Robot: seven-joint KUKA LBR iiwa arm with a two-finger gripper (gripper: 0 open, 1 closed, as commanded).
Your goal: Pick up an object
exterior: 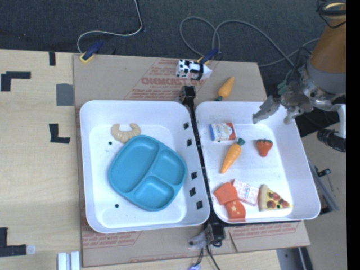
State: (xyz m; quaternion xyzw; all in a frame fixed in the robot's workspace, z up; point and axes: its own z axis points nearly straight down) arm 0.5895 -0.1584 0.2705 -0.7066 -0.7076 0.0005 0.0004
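Note:
My gripper point(275, 116) hangs over the upper right part of the right bin point(306, 167), open, with nothing between its fingers. Below it in this bin lie a red strawberry point(264, 147), a carrot point(231, 156) and a small blue-and-white carton point(223, 131). Nearer the front are orange blocks point(230, 199), a pink-and-white packet point(246, 191) and a pizza slice point(273, 199). The strawberry is the closest thing to the fingers, a little below and left of them.
The left bin point(90, 151) holds a blue divided plate point(148, 172) and a beige croissant point(125, 131). Behind the bins on the cardboard lie a second carrot point(225, 87) and a black-and-white cow-patterned toy point(190, 69). Cables run across the dark floor.

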